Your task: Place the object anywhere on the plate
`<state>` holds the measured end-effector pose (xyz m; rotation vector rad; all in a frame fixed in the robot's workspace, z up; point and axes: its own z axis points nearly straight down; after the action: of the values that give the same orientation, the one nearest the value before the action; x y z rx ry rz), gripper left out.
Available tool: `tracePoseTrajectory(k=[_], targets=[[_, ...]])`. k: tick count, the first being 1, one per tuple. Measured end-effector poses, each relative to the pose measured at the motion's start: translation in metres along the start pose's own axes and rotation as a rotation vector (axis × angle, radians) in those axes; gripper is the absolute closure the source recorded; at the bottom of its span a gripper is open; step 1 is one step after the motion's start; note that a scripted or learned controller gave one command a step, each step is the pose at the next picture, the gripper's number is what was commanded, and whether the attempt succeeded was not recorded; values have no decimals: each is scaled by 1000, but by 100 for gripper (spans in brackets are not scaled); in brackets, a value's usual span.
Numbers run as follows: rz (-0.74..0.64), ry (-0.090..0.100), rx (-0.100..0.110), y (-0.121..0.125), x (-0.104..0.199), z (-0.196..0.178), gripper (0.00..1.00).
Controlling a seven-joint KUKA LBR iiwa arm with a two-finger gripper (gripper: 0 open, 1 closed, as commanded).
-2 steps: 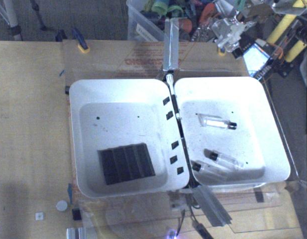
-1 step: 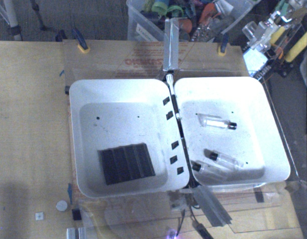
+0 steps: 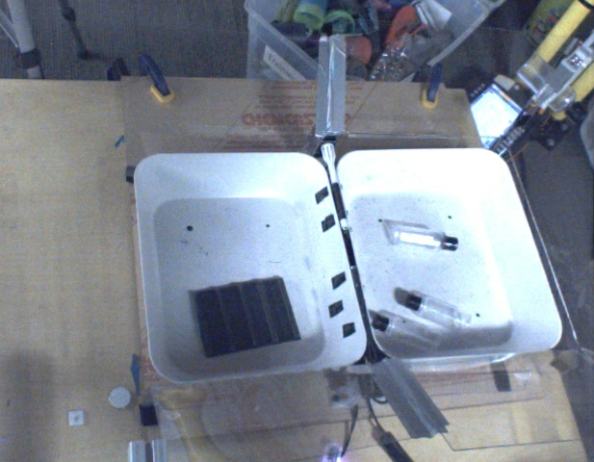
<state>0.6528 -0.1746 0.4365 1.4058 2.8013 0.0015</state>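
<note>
A black ribbed square plate (image 3: 246, 316) lies flat in the left bin (image 3: 162, 195), towards its front. In the right bin (image 3: 489, 186) lie three clear plastic vials with black caps. One vial (image 3: 419, 237) rests near the bin's middle, cap pointing right. A second vial (image 3: 433, 307) lies closer to the front, cap to the left. The third vial (image 3: 402, 327) sits just in front of it, by the front left corner, touching or nearly touching the second.
A metal bar (image 3: 330, 85) runs back from the seam between the bins, where several black tabs (image 3: 337, 279) line the divider. A clear tub of colourful items (image 3: 374, 8) stands behind the bench. Blue clamps (image 3: 158, 77) hold the bench's back edge.
</note>
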Motion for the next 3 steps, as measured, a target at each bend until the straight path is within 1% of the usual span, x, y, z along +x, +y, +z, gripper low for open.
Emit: tracePoseTrajectory(k=[1,2,3], targets=[[0,-7,-6,1,-1,-12,100],[748,4,7,70,70,1,100],[649,0,2,3,-19,1,100]])
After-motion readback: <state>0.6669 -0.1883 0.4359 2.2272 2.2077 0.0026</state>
